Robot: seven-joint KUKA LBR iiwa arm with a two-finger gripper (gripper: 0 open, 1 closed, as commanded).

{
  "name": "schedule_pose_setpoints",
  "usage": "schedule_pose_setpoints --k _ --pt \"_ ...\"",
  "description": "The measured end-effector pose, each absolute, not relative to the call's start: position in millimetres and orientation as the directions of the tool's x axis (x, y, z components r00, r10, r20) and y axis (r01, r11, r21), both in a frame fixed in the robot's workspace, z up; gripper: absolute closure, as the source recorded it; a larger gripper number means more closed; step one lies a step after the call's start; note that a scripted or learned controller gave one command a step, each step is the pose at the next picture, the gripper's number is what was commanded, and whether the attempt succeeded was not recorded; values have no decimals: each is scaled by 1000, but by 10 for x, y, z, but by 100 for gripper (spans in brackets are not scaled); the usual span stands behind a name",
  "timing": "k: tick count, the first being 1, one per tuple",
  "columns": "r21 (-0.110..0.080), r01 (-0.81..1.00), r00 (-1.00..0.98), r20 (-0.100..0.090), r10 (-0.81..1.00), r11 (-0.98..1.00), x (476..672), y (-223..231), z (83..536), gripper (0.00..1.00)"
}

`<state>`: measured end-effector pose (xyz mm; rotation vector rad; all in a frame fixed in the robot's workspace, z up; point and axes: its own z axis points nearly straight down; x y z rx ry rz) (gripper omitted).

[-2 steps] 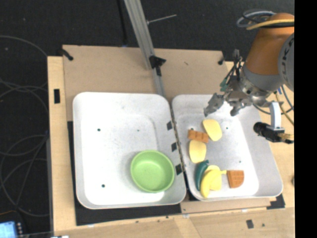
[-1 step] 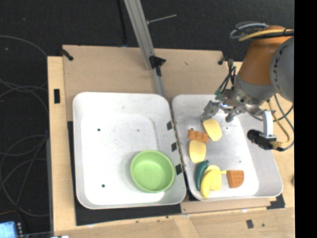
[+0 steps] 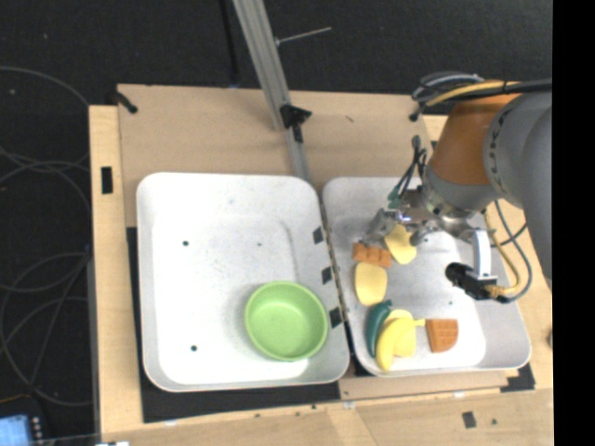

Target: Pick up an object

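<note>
A: While the arm [image 3: 483,147] reaches in from the right over the right bin [image 3: 502,337], where exactly is the pincer [image 3: 402,226]?

B: Low over the upper middle of that bin, right above a pale yellow piece [image 3: 402,247]. The piece sits just beneath the metal tips, touching or nearly so.

A: Is it gripping that piece?

B: I cannot tell. The wrist hides the tips from this slant, so whether the pincer is spread or closed on anything is not readable.

A: What else lies in the right bin?

B: An orange waffle-like block [image 3: 370,255] just left of the pale yellow piece. Below it, a yellow rounded object [image 3: 371,284]. Nearer the front edge, a dark green object [image 3: 376,321] pressed against a yellow banana-like object [image 3: 397,338], and just right of those an orange square block [image 3: 442,334].

A: And the left bin [image 3: 204,221]?

B: A light green bowl [image 3: 286,320] stands upright in its front right corner, close to the wall shared with the right bin.

A: Anything else on the desk [image 3: 186,128]?

B: A grey metal pole [image 3: 265,54] slants up from behind the bins, and black cables [image 3: 42,203] loop over the dark floor to the left.
</note>
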<state>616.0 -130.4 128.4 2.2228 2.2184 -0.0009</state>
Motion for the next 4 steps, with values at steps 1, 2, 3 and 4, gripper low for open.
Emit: schedule_pose_setpoints --k 1,2,3,4 --pt "4 1000 7 0 1000 -7 6168 -1310 1396 100" --pt "8 1000 -3 -1 1000 3 6258 -1311 2015 100" --pt "2 1000 -3 1 1000 3 6264 -1317 2068 100" --pt "1 1000 -3 1 1000 3 6350 -816 2208 100"
